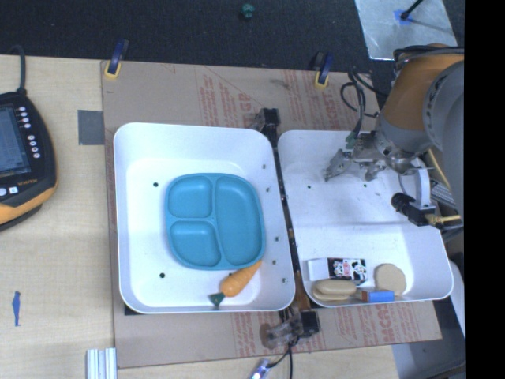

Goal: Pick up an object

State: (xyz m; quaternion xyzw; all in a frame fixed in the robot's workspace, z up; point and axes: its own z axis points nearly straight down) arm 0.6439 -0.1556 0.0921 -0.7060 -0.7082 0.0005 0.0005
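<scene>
The gripper [347, 166] hangs over the far part of the right bin [347, 212], with bare white floor under it and nothing seen between its fingers. Along the right bin's near wall lie a white box with a black-and-white label [338, 268], a tan oval piece [333, 290], a round tan piece [390, 276] and a blue marker-like piece [377, 295]. In the left bin [142, 212] rests a blue divided plate [215, 219], with a toy carrot [239, 282] by its near edge.
A black and orange teach pendant [20, 158] sits on the bench at far left. Clamps [115, 58] hold the cardboard sheet at the back. Cables and a black fitting [410, 207] hang from the arm over the right bin's right side.
</scene>
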